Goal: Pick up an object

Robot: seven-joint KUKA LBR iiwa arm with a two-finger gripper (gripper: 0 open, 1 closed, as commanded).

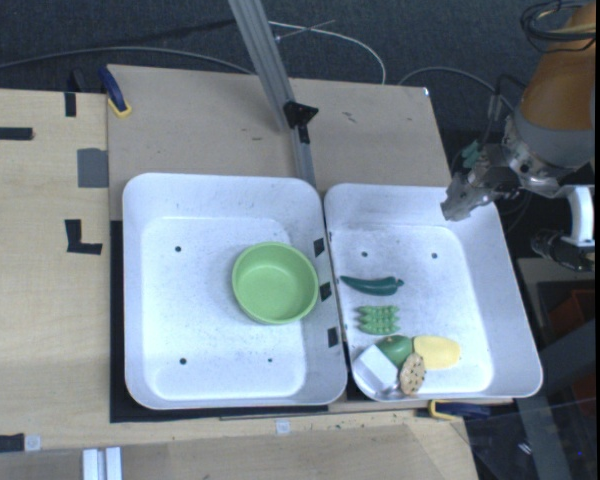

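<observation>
My gripper (460,206) hangs over the far right corner of the right bin (500,268), with nothing seen between its fingers. Well below it in that bin lie a dark green pepper (372,285) and a green pea pod (377,318). At the bin's near edge sit a green round fruit (393,349), a yellow lemon-like piece (437,352), a white block (376,371) and a speckled brown cookie (412,373). A light green bowl (274,283) stands upright in the left bin (160,268).
A grey slanted pole (270,68) runs from the top of the view down to the seam between the bins. Cables lie on the dark floor behind the bench. A blue and yellow clamp (113,91) sits at the bench's far left corner.
</observation>
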